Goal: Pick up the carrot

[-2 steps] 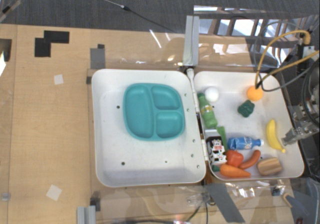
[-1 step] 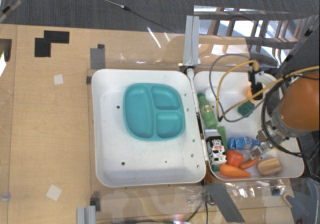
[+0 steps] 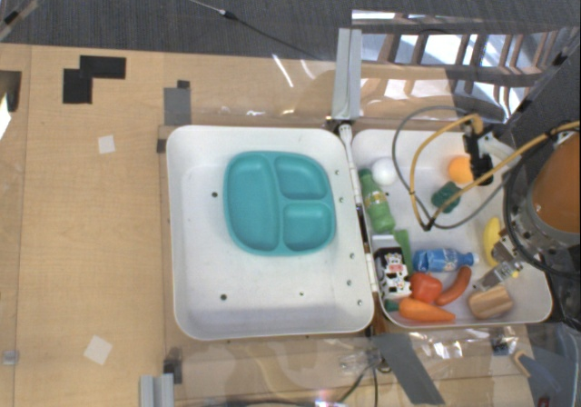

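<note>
The carrot [image 3: 425, 311] is an orange tapered piece lying flat along the front edge of the right bin [image 3: 541, 312]. It touches a red tomato [image 3: 425, 287] and lies beside a red-orange chili [image 3: 455, 284]. The gripper [image 3: 502, 271] reaches in from the right under the bulky grey arm [image 3: 545, 205]. It hangs above the bin's right side, just over a brown bread-like piece [image 3: 490, 302], some way right of the carrot. Nothing shows in its grasp.
The right bin also holds a blue bottle [image 3: 442, 260], a cow-patterned carton [image 3: 391, 273], a green bottle [image 3: 374, 205], a banana [image 3: 491, 237], an orange [image 3: 460, 169] and a white egg [image 3: 385, 171]. A teal divided plate [image 3: 278, 202] lies in the left bin [image 3: 209, 305]. Yellow and black cables [image 3: 427, 178] loop over the right bin.
</note>
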Action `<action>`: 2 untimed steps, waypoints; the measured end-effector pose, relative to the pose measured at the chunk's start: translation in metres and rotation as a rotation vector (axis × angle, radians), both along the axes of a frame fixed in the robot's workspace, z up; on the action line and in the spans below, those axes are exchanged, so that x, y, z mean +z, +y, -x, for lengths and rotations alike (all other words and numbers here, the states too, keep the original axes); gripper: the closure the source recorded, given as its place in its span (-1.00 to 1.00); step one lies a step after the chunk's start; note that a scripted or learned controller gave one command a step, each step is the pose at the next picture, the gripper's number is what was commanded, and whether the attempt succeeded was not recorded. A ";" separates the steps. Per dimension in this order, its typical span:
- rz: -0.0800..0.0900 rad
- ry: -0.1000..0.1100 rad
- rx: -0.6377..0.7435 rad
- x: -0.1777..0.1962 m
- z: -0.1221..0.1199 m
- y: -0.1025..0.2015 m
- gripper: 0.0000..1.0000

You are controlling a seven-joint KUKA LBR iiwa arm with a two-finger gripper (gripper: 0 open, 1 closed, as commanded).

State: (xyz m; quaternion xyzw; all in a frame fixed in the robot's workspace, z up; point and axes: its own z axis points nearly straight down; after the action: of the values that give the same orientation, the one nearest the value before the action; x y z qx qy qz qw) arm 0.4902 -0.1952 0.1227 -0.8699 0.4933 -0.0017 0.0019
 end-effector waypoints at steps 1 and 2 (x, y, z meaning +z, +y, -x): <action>0.004 -0.004 -0.294 -0.033 0.000 0.008 1.00; 0.002 -0.004 0.208 0.054 -0.049 0.009 1.00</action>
State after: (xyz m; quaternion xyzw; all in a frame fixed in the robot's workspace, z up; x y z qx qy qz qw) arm 0.5392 -0.1861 0.1762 -0.9164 0.4003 -0.0037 0.0024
